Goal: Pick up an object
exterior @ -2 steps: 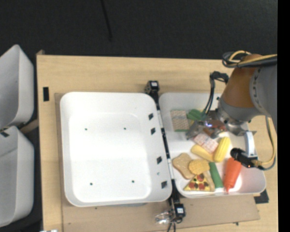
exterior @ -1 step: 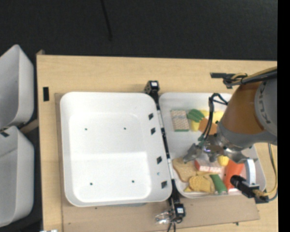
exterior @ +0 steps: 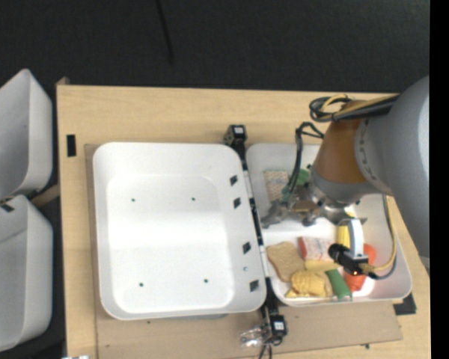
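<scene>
- Gripper (exterior: 288, 209) low in the right bin (exterior: 401, 281), near its left wall; grip unclear.
- Toys heaped at the bin's near end: tan bread slice (exterior: 283, 259), yellow lump (exterior: 308, 282), green stick (exterior: 338, 284).

The scene was viewed from a single fixed camera set above the counter (exterior: 75, 200), angled down at a slant; both white bins (exterior: 120, 170) were framed fairly near, the arm (exterior: 382, 148) admitted from the right.
</scene>
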Tool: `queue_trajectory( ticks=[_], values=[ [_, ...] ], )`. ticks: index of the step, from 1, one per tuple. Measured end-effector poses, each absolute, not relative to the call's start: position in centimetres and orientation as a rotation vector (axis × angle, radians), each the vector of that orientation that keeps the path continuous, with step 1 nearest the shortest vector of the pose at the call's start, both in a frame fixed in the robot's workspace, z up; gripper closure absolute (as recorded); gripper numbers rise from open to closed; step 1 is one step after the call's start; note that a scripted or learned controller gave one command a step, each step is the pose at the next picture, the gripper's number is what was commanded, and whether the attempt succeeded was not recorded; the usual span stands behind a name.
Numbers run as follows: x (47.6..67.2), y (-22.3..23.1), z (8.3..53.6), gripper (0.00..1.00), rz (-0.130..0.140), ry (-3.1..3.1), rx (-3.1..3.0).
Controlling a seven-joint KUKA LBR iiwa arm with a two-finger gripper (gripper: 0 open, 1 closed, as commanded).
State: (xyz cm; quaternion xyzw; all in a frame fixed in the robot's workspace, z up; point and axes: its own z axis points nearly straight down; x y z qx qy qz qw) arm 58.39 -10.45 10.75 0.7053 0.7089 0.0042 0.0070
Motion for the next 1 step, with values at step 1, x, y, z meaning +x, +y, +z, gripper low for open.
queue_trajectory(
  ticks=[1],
  values=[
    [66.81,-10.63,11.08,0.00,-0.004,2.221,2.219]
  ],
)
